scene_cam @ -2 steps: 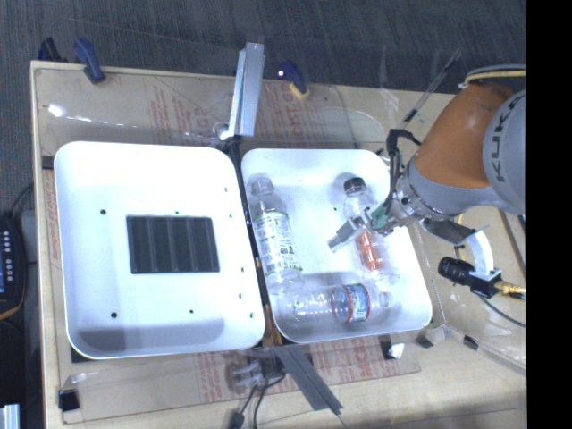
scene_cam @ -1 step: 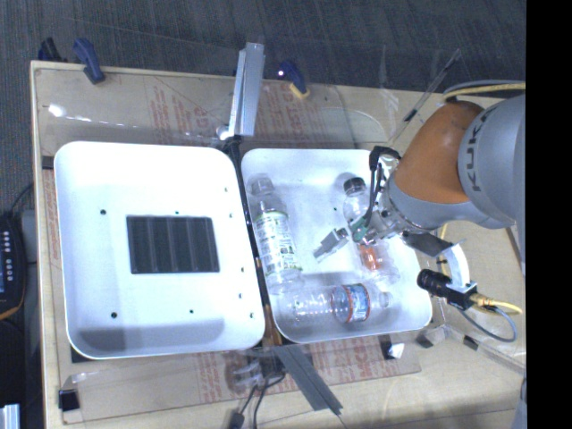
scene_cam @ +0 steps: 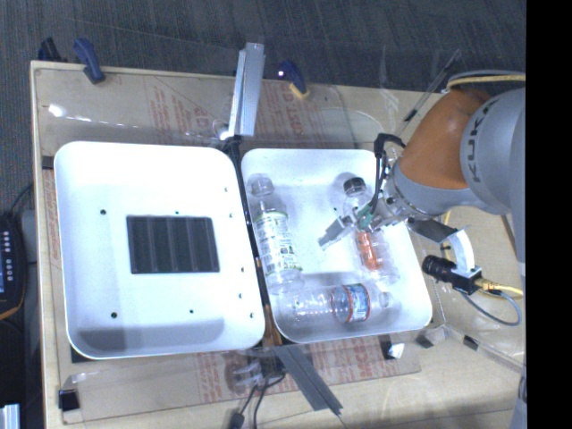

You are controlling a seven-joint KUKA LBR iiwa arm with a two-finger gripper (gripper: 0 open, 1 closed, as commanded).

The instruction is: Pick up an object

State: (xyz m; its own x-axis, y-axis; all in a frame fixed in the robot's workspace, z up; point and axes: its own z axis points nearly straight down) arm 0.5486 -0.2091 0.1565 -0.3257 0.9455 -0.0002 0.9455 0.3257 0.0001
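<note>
Right bin (scene_cam: 407, 307) holds three bottles (scene_cam: 273, 231) (one along its near wall), left bin (scene_cam: 80, 177) beside it

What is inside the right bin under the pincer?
The right bin holds clear plastic bottles: one along its left side, one along its front, one under the pincer, partly covered.

A grey arm (scene_cam: 492, 141) is being shown with a broad orange band (scene_cam: 444, 137) above the wrist, and black cables are being carried alongside.
</note>
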